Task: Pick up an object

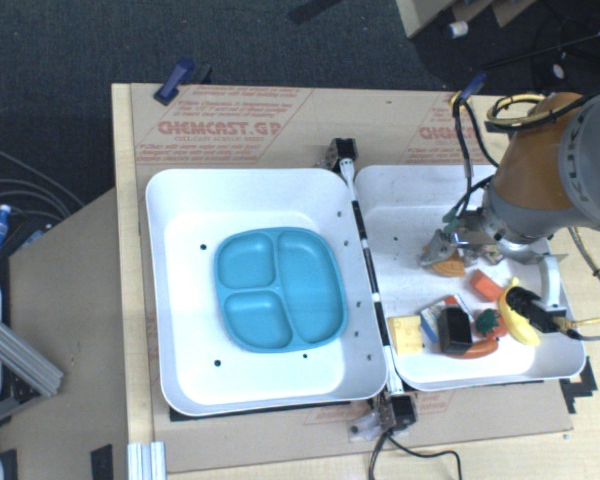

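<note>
Hand [458, 246] hovering low in right bin [410, 193], over a small tan-orange object [446, 264]; whether it is spread or closed cannot be told.

Tan-orange object is lying near the bin's middle, apart from the cluster by the front wall: orange piece [485, 286], yellow piece [521, 318], black block [454, 328]. Judging it light, rigid, probably smooth plastic, so liable to be slipping; pinching across its narrow middle looks safest. Blue divided tray [279, 288] is sitting in left bin [180, 268].

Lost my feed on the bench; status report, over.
Gripper low in right bin, at a tan object; grasp unconfirmed. Toy pile at bin's near side. Blue divided plate in left bin.
</note>
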